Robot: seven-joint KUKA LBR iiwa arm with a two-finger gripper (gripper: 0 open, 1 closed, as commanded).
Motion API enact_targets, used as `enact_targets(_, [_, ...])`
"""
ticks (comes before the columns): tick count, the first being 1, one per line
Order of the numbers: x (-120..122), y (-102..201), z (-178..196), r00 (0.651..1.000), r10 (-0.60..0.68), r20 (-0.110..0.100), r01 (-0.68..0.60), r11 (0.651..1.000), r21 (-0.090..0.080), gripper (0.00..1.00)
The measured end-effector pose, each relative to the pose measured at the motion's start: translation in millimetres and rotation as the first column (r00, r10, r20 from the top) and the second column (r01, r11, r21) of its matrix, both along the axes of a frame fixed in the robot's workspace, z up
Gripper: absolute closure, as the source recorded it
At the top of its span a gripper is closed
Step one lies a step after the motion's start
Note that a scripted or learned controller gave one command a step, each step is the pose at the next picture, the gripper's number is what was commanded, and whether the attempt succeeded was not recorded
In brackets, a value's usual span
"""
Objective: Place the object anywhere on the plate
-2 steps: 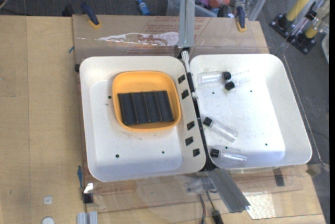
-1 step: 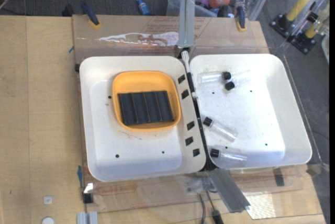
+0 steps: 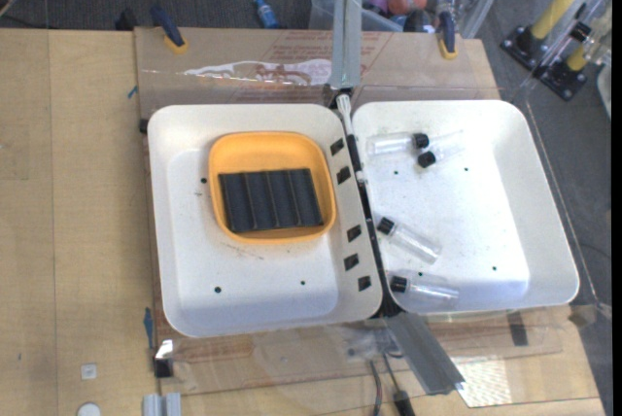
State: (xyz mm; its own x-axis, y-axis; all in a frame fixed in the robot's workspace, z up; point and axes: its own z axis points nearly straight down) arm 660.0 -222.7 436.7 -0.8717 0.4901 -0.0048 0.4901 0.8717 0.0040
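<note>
Tool: nothing here is telling whether it is apart, together or clamped on anything; cannot tell

Task's thing: black ribbed block (image 3: 270,198), flat, four raised bars running side by side; it is lying inside the plate (image 3: 223,157), resting on the plate's floor and filling most of it, with nothing gripping it

Plate: orange, squarish, rounded corners, raised rim; it is sitting in the upper middle of the left bin (image 3: 185,293), well clear of the bin's walls

Right bin (image 3: 515,210): it is holding several clear vials with black caps, lying on their sides: one near the top (image 3: 394,146) with a loose black cap or a second small vial just beside it (image 3: 426,158), one at mid-left (image 3: 413,242), one near the lower left corner (image 3: 428,289); all are well apart from the plate

Worktop (image 3: 68,210): pale wood, carrying both bins side by side and touching along the middle seam

Step in hand, as a judgement: placing is looking complete, since the block is sitting fully within the rim

Next move, as a judgement: nothing further on the block is being called for; should a vial be the intended item instead, a low grasp across its body and a carry over the seam would be needed
</note>
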Motion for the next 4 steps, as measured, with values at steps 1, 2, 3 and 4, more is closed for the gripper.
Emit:
enact_targets(1, [-0.5,-0.8,0.2,0.998,-0.06,0.0,0.06,0.998,0.0,1.0])
enact_targets(2, [-0.6,-0.9,0.2,0.996,-0.086,0.0,0.086,0.996,0.0,1.0])
enact_targets(3, [-2.3,-1.1,0.1,0.993,-0.117,-0.002,0.117,0.993,0.001,1.0])
enact_targets(4, [-0.9,-1.1,-0.2,0.992,-0.129,0.0,0.129,0.992,0.001,1.0])
